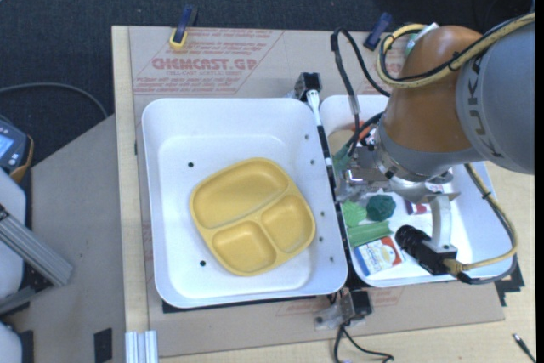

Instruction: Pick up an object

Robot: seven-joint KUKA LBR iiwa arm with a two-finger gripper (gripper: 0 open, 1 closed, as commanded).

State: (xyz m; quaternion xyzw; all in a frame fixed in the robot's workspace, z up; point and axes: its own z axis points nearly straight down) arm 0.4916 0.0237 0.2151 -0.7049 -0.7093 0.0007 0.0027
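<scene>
My gripper [364, 181] hangs low over the left part of the right bin [486, 183], mostly hidden under the orange and grey wrist. Just below it lies a dark green rounded object [380, 206]. A light green flat block [365, 232] sits beside that, and a white and red packet [380, 256] lies nearer the bin's front edge. A bit of another green thing [344, 157] peeks out by the bin's left wall. I cannot make out anything between the fingers.
The left bin [170, 132] holds a yellow divided plate [252, 215]. Both bins rest on a cardboard sheet [212, 55]. The arm covers most of the right bin, and cables loop above it.
</scene>
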